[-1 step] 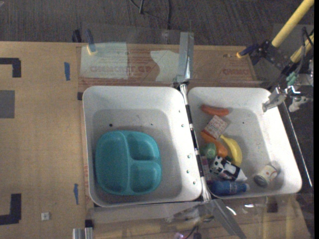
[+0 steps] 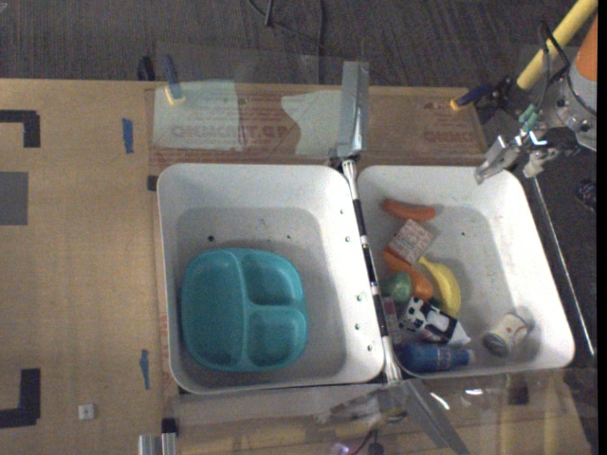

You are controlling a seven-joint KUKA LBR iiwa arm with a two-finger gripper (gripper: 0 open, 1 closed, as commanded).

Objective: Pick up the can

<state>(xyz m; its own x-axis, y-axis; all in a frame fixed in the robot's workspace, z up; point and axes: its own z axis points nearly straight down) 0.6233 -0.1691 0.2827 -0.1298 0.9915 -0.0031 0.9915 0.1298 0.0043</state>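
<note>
The can (image 2: 506,333) is small and pale, with a tan label. It lies on its side in the near right corner of the right bin (image 2: 541,263), its open-looking end facing the camera. My gripper (image 2: 513,162) hangs over the far right corner of that bin, well behind the can and above it. Its fingers are spread open with nothing between them.
The right bin also holds an orange carrot (image 2: 409,209), a small red-and-white box (image 2: 411,242), a banana (image 2: 443,285), round fruit (image 2: 399,285), a black-and-white carton (image 2: 433,321) and a blue bottle (image 2: 432,356). A teal divided plate (image 2: 244,308) lies in the left bin (image 2: 180,207).
</note>
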